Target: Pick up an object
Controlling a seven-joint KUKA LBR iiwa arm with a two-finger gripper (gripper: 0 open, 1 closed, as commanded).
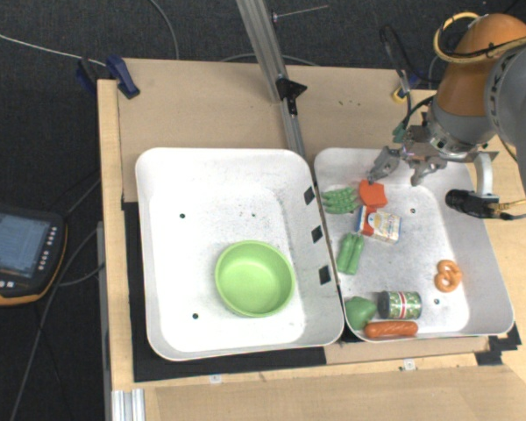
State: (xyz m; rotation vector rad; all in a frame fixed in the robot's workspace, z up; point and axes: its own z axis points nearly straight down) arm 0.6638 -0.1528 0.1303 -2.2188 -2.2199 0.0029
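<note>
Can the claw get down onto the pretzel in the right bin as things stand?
Probably yes. The pretzel lies alone on bare bin floor, apart from the other items, with nothing over it. The claw hangs above the bin's far end.

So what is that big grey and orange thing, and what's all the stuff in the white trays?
That is a robot arm, and the camera looks down on it from above. At its end is a gripper with two fingers, like a pinching hand. They are spread open above the right tray and hold nothing. That tray has toys to pick: an orange block, a small carton, green toy vegetables, a pretzel, a can and a toy hot dog. The left tray has a green bowl. The robot's job is to pick up one thing.
</note>
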